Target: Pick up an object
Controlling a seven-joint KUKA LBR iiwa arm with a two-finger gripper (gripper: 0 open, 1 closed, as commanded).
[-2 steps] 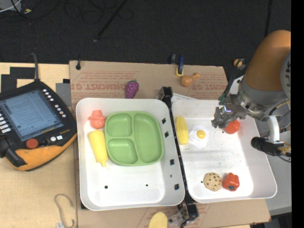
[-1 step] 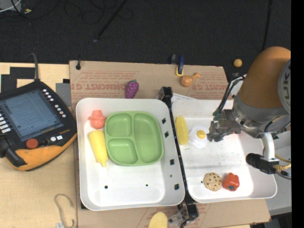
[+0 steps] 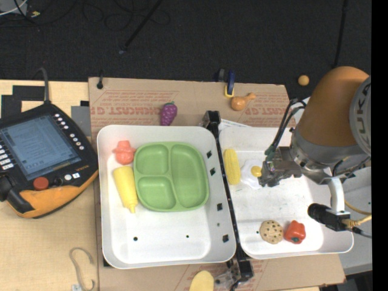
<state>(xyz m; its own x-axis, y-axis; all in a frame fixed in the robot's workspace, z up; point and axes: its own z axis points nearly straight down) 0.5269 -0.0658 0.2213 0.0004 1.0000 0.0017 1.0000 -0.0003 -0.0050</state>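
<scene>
My gripper (image 3: 267, 178) hangs low over the middle of the right bin (image 3: 291, 247), with its fingertips right beside a small yellow piece (image 3: 256, 171). Nothing can be seen held between the tips. A yellow corn cob (image 3: 231, 165) lies along the right bin's left side. A speckled cookie (image 3: 271, 231) and a red pepper (image 3: 294, 232) sit near that bin's front. In the left bin (image 3: 157, 247) lie a green divided plate (image 3: 170, 176), a yellow bottle-shaped toy (image 3: 126, 187) and a pink toy (image 3: 123, 152).
On the cardboard behind the bins lie purple grapes (image 3: 168, 113) and an orange duck-like toy (image 3: 241, 101). A yellow object (image 3: 202, 280) sits at the front edge. A teach pendant (image 3: 42, 156) rests at the left, with a metal hook (image 3: 82, 264) below it.
</scene>
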